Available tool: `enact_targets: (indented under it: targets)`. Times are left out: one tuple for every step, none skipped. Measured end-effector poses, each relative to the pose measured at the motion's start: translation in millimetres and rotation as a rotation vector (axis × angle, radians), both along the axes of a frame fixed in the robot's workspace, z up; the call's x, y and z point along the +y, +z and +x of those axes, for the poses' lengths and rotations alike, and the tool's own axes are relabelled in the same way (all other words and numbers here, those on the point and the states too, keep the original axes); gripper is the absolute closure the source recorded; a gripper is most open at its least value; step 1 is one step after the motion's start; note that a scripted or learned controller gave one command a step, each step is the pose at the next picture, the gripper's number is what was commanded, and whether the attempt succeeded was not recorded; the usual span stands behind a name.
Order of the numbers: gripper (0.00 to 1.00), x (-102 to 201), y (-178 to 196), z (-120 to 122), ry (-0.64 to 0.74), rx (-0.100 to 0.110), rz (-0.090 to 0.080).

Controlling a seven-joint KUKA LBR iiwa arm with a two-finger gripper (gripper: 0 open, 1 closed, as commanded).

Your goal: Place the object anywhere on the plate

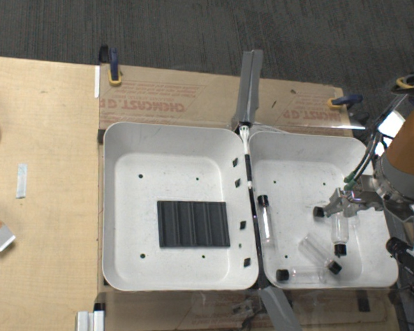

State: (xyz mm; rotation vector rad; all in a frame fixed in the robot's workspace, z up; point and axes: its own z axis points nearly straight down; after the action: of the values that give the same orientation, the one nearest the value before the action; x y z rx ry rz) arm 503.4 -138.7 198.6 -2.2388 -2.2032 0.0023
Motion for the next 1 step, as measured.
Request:
enact_targets:
  targets:
    - [1.0,83.4,41.7,-13.9,-0.017,0.001,-0.001]
